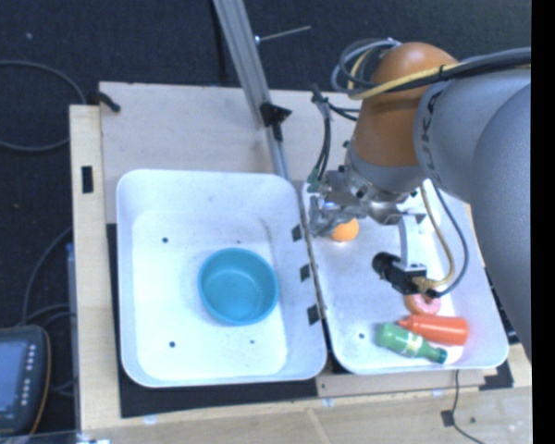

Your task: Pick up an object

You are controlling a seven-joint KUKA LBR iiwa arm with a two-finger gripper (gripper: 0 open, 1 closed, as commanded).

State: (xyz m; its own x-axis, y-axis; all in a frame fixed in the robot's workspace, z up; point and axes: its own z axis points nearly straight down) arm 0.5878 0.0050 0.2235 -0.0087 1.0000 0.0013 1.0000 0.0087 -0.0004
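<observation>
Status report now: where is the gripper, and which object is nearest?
Gripper low at right bin's left wall. Orange ball beside it, grasp unconfirmed. Green bottle and orange piece near front, apart.

Even overhead light – soft focus, glare (mild) on white bins

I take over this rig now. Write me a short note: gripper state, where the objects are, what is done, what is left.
Gripper: low in the right bin, far left corner, beside the small orange ball; no object seen held.
Right bin, near edge: green bottle, orange carrot-like piece, pink item partly hidden by a black part.
Left bin: blue bowl.
Done: approach. Left: grasp and lift.
</observation>
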